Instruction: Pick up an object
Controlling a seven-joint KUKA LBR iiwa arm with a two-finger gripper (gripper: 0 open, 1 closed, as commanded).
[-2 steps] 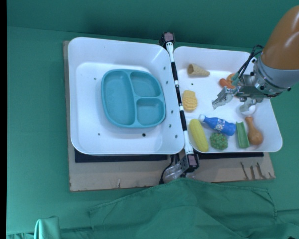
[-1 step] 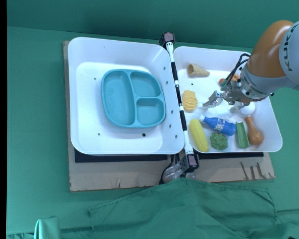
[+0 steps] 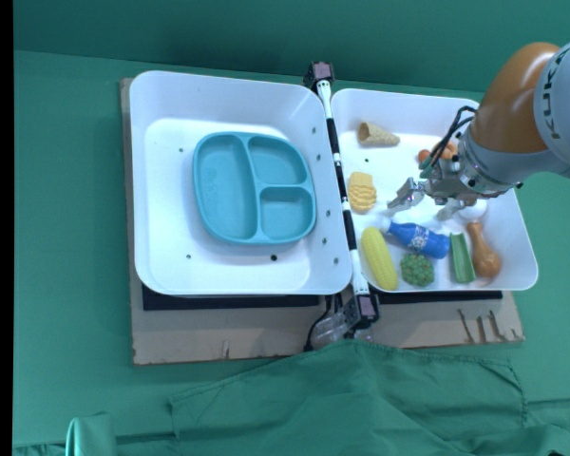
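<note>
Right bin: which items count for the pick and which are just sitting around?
In play (right bin, near the gripper):
- blue bottle
- corn cob
- broccoli
- cucumber
- drumstick
- ice cream cone
- yellow waffle piece

Lying about:
- teal divided plate in the left bin
- green cloth in front
</note>
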